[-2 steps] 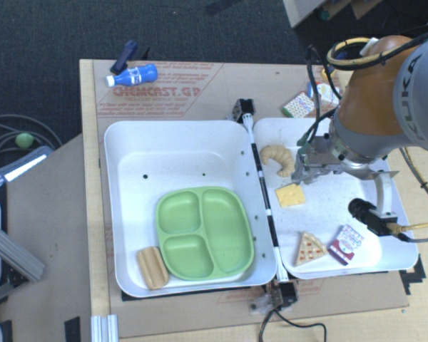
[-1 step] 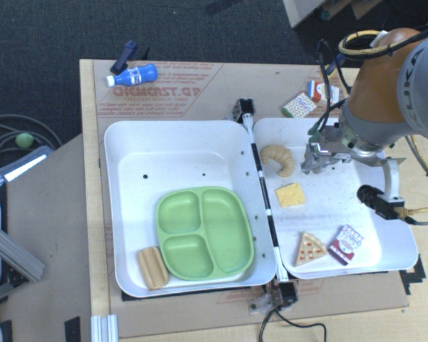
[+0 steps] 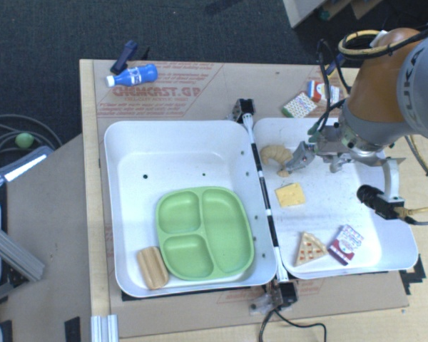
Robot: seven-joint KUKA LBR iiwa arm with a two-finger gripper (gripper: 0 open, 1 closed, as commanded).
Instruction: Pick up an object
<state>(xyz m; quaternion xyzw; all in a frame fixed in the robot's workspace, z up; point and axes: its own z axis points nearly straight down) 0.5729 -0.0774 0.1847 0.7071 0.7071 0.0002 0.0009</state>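
Your gripper is hovering right of centre beside the croissant; I cannot tell its grip.

My grey, orange-banded arm is cut off at three o'clock; its wrist hides part of the right white bin.

Room in my right bin

Croissant crowds my gripper; cheese, pizza slice, and packet leave the middle open.
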